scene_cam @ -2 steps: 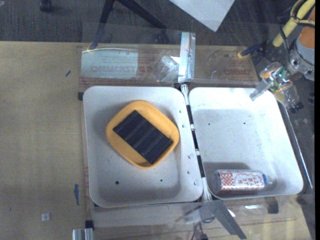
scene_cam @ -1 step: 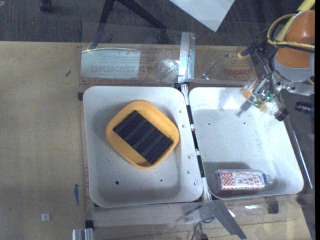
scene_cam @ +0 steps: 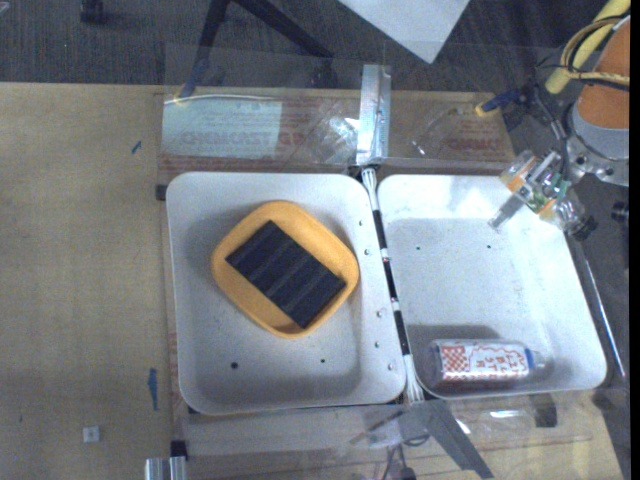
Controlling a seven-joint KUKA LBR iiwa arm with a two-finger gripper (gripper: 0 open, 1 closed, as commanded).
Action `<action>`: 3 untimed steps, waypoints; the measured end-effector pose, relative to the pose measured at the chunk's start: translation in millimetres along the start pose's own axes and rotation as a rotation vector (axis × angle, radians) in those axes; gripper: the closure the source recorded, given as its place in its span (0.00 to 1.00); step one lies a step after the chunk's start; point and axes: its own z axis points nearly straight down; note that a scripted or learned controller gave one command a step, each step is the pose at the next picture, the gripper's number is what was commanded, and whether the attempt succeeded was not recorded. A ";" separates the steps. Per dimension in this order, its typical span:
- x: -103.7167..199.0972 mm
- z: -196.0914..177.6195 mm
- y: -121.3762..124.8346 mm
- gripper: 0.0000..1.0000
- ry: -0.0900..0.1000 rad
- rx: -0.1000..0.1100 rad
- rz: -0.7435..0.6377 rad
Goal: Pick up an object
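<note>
From my remote station, the gripper [scene_cam: 528,190] hangs over the upper right corner of the right bin [scene_cam: 560,268], the arm cut off by the frame's right edge; I cannot tell its state. Low in that bin, against the bottom wall, lies a clear tube [scene_cam: 487,360] on its side with a red-and-white checked label, the print too small to read. In the left bin [scene_cam: 200,368], an orange-rimmed dark slatted pad [scene_cam: 285,268] sits tilted
</note>
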 end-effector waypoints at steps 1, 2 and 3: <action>-4.5 -75.9 -3.7 0.00 -0.001 -0.003 -0.688; 44.2 48.3 6.1 0.00 0.004 -0.002 -0.634; 42.7 39.3 28.3 0.00 0.001 -0.001 -0.261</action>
